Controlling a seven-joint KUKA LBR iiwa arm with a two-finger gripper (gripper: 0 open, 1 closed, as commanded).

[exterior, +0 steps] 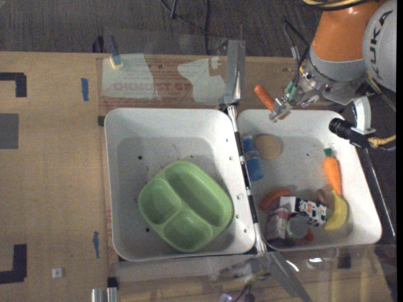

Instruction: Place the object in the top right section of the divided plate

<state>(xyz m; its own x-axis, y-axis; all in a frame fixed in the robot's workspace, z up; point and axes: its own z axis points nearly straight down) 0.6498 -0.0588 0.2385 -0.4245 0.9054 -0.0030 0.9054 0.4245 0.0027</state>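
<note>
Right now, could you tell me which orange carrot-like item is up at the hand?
The small one at the hand, above the right bin's rim; the leafy carrot lies inside.

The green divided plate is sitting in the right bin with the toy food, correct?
Not quite: the camera view shows the green divided plate alone in the left bin. The toy food, such as the carrot and banana, lies in the right bin.

Even overhead light falls on my bench; both bins (189, 121) glare near white and lose wall detail. Shadows are soft and short. The clear panel (170, 68) behind carries pale reflections. My arm (352, 24) looks slightly soft, and everything is grainy.
</note>
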